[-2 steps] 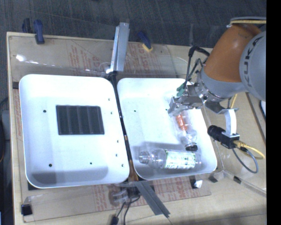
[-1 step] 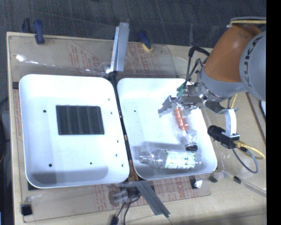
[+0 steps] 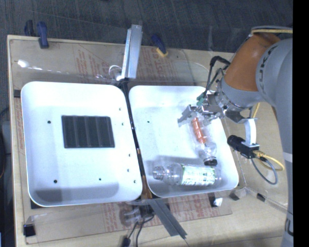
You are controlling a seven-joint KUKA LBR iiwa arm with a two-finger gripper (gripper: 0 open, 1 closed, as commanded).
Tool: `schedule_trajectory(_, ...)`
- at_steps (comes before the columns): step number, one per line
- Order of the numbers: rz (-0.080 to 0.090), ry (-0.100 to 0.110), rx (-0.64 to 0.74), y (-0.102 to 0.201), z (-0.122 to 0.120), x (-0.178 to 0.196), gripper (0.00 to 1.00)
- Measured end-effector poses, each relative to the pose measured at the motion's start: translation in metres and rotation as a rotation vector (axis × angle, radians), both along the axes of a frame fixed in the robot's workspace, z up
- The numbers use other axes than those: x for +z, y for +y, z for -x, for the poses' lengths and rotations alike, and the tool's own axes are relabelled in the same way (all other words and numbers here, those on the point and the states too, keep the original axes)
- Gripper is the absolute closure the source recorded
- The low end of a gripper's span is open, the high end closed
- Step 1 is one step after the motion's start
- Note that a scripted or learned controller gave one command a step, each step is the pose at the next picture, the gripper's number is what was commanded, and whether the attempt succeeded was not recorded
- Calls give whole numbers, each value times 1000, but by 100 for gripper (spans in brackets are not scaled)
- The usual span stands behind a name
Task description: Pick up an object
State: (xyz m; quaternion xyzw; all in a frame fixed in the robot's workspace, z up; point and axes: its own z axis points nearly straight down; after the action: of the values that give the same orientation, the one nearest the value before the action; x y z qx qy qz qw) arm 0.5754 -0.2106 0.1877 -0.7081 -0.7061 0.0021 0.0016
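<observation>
We are looking down on a tabletop [image 3: 82, 221] that is carrying two white bins. The left bin [image 3: 41, 138] is holding a dark ribbed panel [image 3: 87, 131]. The arm [image 3: 257, 68] is reaching in from the right over the right bin [image 3: 154, 138]. Along that bin's near wall a clear bottle with a green label [image 3: 188, 175] is lying on its side. A smaller clear bottle with orange inside [image 3: 201, 135] is lying just under the hand [image 3: 191, 113]; we cannot tell how the hand is set.
</observation>
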Motion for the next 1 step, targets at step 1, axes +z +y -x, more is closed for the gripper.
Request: schedule_trajectory(1, -1, -6, 59, 3, -23, 11, 0)
